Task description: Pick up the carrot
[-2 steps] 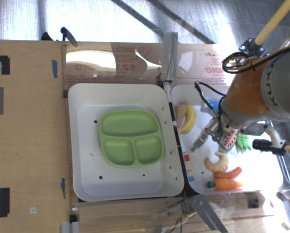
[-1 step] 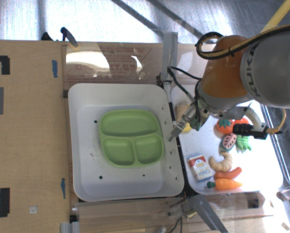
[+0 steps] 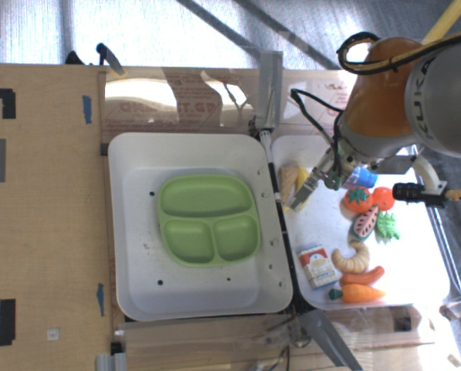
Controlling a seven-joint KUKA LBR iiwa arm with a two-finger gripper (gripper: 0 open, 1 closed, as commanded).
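The carrot (image 3: 361,293) is orange with a small green end and lies flat near the front edge of the right bin (image 3: 415,284). My gripper (image 3: 300,199) hangs over the left side of that bin, close to the wall between the two bins. It slants down to the left beside a pale yellow toy (image 3: 289,179). The carrot is well clear of the gripper, toward the front right of it. Nothing is seen held.
The left bin (image 3: 130,176) holds a green divided plate (image 3: 208,218). Around the carrot lie a red sausage (image 3: 367,275), a croissant (image 3: 351,257) and a small carton (image 3: 316,267). Farther back are a watermelon slice (image 3: 365,225), a tomato (image 3: 357,199), a leafy green (image 3: 387,227) and a blue toy (image 3: 364,178).
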